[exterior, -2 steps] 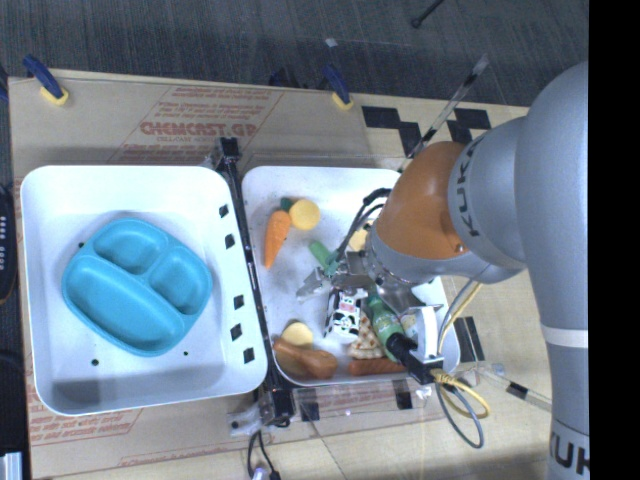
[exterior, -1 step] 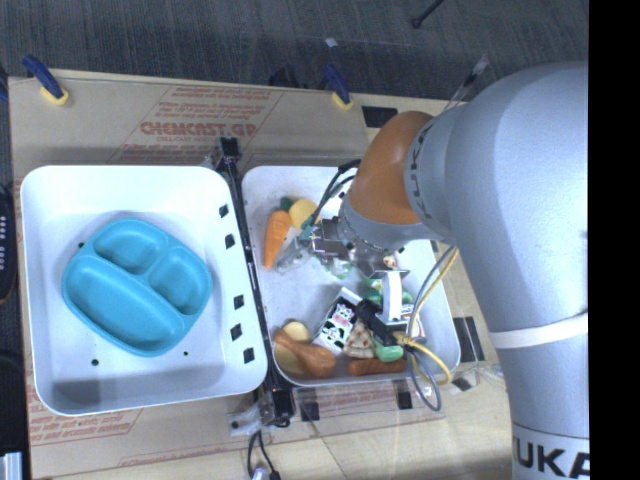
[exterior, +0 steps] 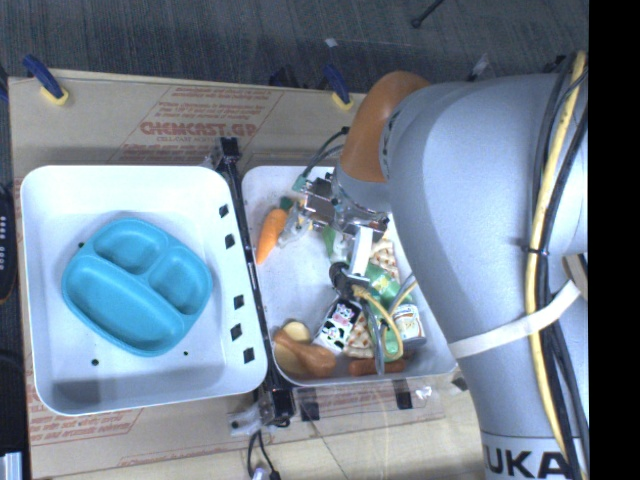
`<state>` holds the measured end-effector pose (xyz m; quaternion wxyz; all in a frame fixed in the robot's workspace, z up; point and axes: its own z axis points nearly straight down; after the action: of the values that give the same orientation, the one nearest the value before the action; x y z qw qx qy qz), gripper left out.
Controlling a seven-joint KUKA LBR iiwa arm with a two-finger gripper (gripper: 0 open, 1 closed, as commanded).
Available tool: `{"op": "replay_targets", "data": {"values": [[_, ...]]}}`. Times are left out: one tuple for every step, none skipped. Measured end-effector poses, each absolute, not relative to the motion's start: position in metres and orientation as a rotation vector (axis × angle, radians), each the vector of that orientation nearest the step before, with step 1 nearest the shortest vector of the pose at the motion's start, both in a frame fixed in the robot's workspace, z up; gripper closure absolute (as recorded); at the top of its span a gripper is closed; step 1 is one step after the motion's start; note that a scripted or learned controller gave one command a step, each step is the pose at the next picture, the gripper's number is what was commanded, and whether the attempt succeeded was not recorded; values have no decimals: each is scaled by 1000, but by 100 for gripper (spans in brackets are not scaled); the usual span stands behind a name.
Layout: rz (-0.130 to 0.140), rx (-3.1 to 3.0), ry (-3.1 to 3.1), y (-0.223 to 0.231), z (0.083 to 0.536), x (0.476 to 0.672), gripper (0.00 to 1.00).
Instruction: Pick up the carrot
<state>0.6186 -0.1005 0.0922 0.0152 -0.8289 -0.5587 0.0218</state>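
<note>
Orange and tapered, the carrot (exterior: 270, 234) lies in the right bin (exterior: 300, 298), close to that bin's left wall and toward its far edge, slanted with its thin end pointing to the near-left. Just to its right, the gripper (exterior: 305, 211) hangs over the bin's far part, next to the carrot's thick end; whether its tips are spread or pressed together I cannot tell, and nothing is seen pinched between them. Along the right bin's near edge sit a potato-like brown piece (exterior: 300, 353), a small black-and-white carton (exterior: 340, 326) and a little jar (exterior: 406, 320). A blue divided tray (exterior: 137, 284) rests in the middle of the left bin (exterior: 60, 193).
</note>
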Motion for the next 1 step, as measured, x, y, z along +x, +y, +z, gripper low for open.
{"op": "replay_targets", "data": {"values": [[7,-2817,-1382,-91,92,657,0]]}}
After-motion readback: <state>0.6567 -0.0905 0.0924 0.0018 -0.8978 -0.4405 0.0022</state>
